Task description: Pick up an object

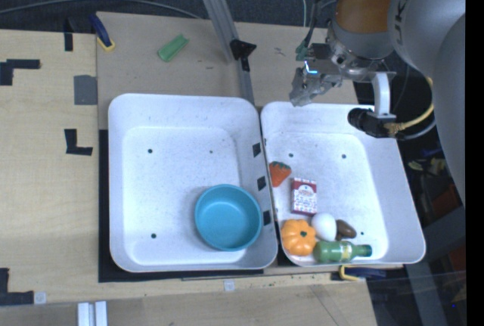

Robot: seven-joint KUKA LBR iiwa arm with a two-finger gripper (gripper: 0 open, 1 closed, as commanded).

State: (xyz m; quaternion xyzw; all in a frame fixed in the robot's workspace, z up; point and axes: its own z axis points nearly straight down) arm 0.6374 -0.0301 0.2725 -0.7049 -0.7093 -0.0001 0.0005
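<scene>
My gripper (305, 92) hangs over the back left corner of the right bin (393, 188), well above its contents, and nothing shows under it. Along the bin's front edge lie an orange pumpkin (298, 237), a white egg (324, 226), a small brown piece (346, 228) and a green bottle (342, 250) on its side. Behind them, near the bin's left wall, a red-and-white box (304, 196) lies flat beside a small orange-red fruit (279, 172). A blue bowl (227, 217) sits upright in the front of the left bin (151, 128).
A slanted metal pole (218, 7) crosses the bench and ends at a black clamp between the bins' back corners. A green block (172, 48) lies on the bench behind the left bin. A black fitting with a yellow cable (374, 122) juts out over the right bin's back edge.
</scene>
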